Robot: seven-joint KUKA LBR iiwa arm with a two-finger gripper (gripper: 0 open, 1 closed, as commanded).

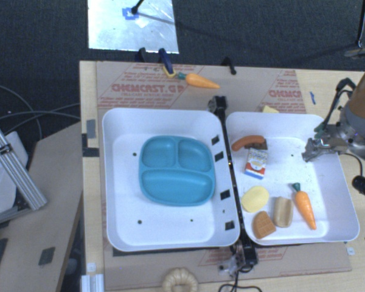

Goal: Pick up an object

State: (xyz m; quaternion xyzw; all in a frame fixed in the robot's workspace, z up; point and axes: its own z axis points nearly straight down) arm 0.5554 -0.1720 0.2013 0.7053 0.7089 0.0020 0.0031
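Two white bins stand side by side: the left bin [118, 163] and the right bin [334, 187]. One blue divided plate [175, 170] lies in the left one. There are two toy carrots, one [304, 205] in the right bin and one [198, 80] on the cardboard behind the bins. The right bin also has one sausage [248, 142], one small carton [256, 162], one yellow round piece [255, 198] and two brownish bread-like pieces [263, 224] [283, 212].
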